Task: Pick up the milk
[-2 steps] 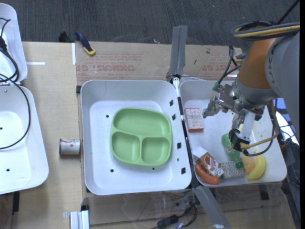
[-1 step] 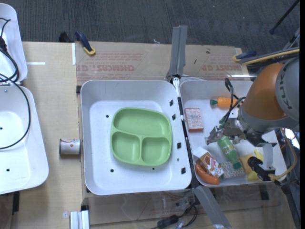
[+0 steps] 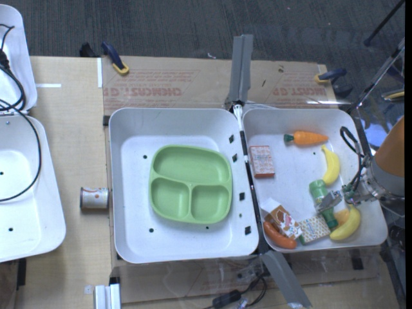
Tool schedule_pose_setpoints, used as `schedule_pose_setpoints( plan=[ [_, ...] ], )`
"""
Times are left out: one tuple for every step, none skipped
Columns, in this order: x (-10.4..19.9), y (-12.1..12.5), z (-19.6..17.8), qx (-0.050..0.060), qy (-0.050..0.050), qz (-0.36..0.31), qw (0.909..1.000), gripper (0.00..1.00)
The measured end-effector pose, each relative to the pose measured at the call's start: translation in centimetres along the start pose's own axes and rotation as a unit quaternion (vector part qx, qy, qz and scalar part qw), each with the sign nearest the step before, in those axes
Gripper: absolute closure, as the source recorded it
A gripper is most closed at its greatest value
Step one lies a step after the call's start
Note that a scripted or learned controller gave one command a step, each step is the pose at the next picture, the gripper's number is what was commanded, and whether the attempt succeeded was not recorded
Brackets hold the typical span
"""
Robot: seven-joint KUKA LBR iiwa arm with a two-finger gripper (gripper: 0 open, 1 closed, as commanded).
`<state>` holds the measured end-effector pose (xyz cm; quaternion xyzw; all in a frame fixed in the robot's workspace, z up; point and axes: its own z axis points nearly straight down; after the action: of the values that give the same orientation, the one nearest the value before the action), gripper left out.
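While the pincer (image 3: 329, 202), its grip state impossible to tell, hangs low at the bin's (image 3: 293, 188) four o'clock, the milk (image 3: 261, 160) lies apart at its ten o'clock, long axis twelve-to-six.

- Two bins side by side: left bin (image 3: 122, 192), right bin (image 3: 283, 118).
- Divided plate (image 3: 190, 184) in the middle of the left bin.
- Right bin: carrot (image 3: 306, 138) at the back, milk carton (image 3: 261, 160) near the left wall, banana (image 3: 331, 165) right of it.
- Front of the right bin: snack packet (image 3: 282, 221), second banana (image 3: 346, 224) to its right.
- Gripper (image 3: 329, 202) between the bananas.
- Small can (image 3: 94, 198) on the bench, left of the left bin.
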<state>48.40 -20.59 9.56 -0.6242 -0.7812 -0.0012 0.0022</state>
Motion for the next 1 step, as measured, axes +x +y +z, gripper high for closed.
schedule_pose_setpoints(
  plan=[
    [-0.13, 5.36, -9.93, -0.001, -0.004, -0.009, 1.0, 0.0]
  ],
)
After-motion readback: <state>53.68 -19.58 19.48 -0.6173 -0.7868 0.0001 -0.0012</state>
